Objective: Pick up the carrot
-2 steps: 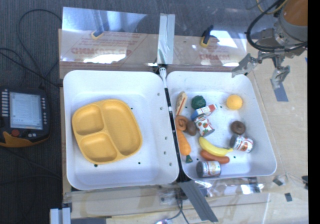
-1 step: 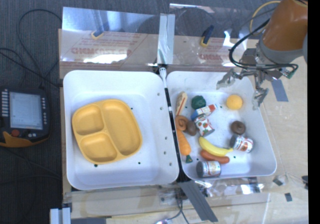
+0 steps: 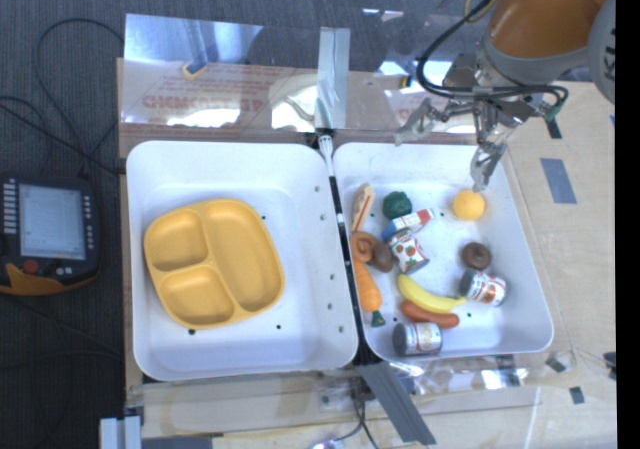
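Orange carrot (image 3: pixel 368 289) lies lower centre of frame, against left wall of right bin (image 3: pixel 530 267), green tip down. Looks like light, stiff, smooth toy; best pinch mid-body, across width. My gripper (image 3: pixel 484 169) hangs upper right, near yellow ball (image 3: pixel 468 204); cannot tell finger state.

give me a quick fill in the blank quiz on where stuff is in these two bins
1. The yellow divided plate lies in the ____ bin.
2. The carrot lies along the right bin's ____ wall.
3. The gripper hangs over the right bin, close to the yellow ____.
4. The banana lies just above a red ____.

Missing words: left; left; ball; sausage
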`<state>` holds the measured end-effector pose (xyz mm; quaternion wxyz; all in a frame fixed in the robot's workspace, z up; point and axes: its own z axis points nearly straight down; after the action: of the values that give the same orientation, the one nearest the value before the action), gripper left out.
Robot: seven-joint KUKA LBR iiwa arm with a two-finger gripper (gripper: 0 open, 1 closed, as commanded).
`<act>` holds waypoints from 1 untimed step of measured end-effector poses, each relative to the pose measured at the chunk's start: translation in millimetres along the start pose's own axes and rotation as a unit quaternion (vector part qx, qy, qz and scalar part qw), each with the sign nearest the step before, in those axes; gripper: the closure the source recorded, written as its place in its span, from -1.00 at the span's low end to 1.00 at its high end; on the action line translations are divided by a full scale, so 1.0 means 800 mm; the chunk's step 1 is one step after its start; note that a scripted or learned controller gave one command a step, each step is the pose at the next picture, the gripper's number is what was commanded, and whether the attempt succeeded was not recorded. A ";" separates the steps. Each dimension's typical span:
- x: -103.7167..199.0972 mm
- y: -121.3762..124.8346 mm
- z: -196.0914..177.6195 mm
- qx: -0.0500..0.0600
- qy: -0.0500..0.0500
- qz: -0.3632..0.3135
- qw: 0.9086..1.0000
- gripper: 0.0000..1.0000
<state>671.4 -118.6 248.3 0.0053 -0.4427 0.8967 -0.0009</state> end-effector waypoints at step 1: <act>0.050 0.141 -0.022 -0.003 0.003 -0.059 0.998 -1.00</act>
<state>557.3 -81.6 265.1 0.0013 -0.4948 0.8690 0.0005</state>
